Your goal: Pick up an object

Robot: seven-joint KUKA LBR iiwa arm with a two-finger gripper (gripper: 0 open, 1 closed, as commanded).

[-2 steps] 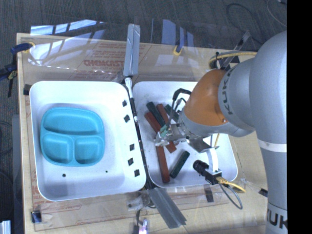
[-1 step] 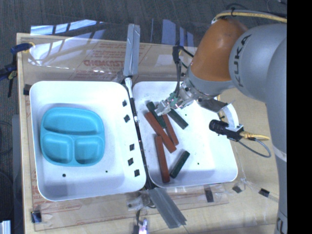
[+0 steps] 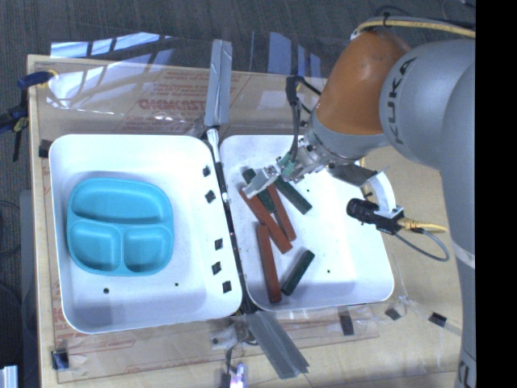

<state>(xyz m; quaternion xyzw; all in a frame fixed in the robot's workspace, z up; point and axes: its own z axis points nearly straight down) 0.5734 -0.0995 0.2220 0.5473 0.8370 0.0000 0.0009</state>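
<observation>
Arm: grey KUKA arm (image 3: 428, 95) with an orange band, reaching in from the right and bent down over the right bin (image 3: 355, 273).
Tool: the tool (image 3: 271, 176) sits low in the upper left part of the right bin, right at the top of the block pile; whether it is open or closed on anything cannot be told from this slant.
Blocks: a reddish-brown block (image 3: 265, 212) lies just below the tool, slanting down and right; a second reddish-brown block (image 3: 268, 261) runs farther below it; a dark green block (image 3: 297, 271) lies below and slightly right of the tool; another dark green block (image 3: 292, 197) lies just right of the tool.
Left bin: the left bin (image 3: 81, 297), well left of the tool, holds a blue divided tray (image 3: 121, 225).
Surface: the surface (image 3: 420, 338) carries both bins side by side.
</observation>
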